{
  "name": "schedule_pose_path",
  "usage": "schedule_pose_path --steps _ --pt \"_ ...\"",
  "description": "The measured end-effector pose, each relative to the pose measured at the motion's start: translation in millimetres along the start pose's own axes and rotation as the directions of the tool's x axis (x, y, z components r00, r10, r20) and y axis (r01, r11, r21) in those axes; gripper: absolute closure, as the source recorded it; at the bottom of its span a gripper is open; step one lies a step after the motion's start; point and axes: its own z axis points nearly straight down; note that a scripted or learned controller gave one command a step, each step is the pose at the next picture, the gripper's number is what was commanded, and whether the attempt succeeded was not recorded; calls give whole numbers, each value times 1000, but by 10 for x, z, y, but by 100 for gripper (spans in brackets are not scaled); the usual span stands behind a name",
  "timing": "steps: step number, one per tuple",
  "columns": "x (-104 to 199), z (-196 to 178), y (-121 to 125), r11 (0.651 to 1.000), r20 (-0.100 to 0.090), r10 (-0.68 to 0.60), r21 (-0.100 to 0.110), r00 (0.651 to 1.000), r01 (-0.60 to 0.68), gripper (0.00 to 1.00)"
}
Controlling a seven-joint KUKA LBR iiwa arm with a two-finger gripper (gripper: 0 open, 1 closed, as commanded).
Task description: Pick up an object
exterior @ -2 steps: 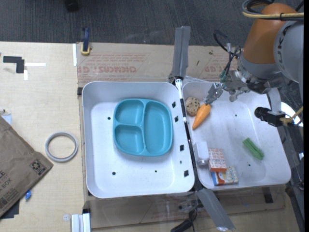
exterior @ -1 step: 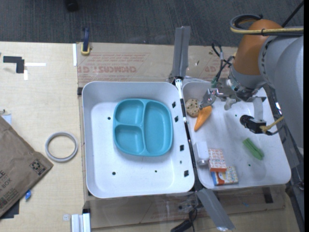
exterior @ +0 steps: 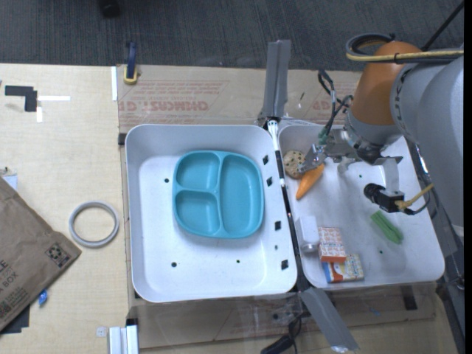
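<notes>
The tapered orange plastic carrot (exterior: pixel 310 181) lies tilted in the upper left part of the right shallow white bin (exterior: pixel 420 260), just beside a speckled tan cookie (exterior: pixel 293 162). Our hand (exterior: pixel 318 155) sits right over the carrot's upper end; whether it is gripping, we cannot tell. We judge the pick as underway but unfinished: nothing is lifted clear. A green stick (exterior: pixel 386 226) and small cartons (exterior: pixel 335 254) lie nearer. The left bin (exterior: pixel 147 271) holds a sectioned teal plate (exterior: pixel 219 195).
</notes>
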Motion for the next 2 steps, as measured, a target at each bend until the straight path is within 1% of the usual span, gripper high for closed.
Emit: schedule_pose_path --steps 1,2 --pt "0 -55 1 1000 -1 -4 6 1000 4 100" --pt "175 -948 -717 970 0 241 10 970 -241 100"
